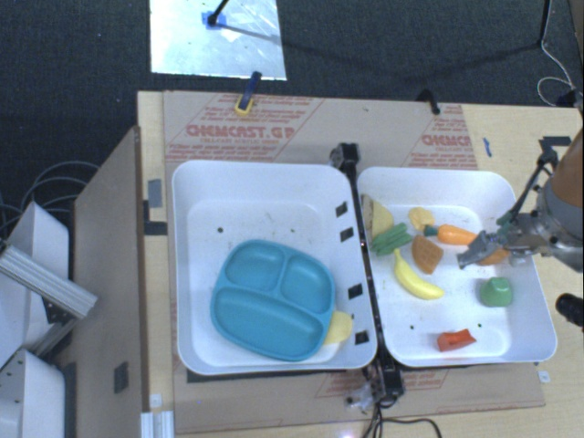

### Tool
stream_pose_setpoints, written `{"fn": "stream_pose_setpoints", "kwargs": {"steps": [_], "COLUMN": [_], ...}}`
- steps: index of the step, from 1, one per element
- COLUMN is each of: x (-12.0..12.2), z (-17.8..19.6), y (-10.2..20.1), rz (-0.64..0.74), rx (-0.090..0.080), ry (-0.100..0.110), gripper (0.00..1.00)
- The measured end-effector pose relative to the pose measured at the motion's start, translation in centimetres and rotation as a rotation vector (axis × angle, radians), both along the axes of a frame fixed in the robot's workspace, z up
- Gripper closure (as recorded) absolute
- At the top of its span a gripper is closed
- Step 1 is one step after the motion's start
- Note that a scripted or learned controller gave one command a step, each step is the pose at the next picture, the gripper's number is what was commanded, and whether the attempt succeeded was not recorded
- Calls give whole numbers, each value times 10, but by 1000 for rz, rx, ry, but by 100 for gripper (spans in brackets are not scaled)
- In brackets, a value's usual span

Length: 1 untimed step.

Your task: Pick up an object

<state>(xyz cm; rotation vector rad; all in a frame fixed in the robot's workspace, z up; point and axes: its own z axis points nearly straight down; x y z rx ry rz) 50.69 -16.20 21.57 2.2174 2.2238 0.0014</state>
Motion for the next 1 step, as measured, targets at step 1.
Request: {"fn": "stream_pose_setpoints", "kwargs": {"steps": [1], "x": [0], "z": [0], "y": [0], "rz": [0], "rx": [0], "ry": [0], "gripper": [0]}}
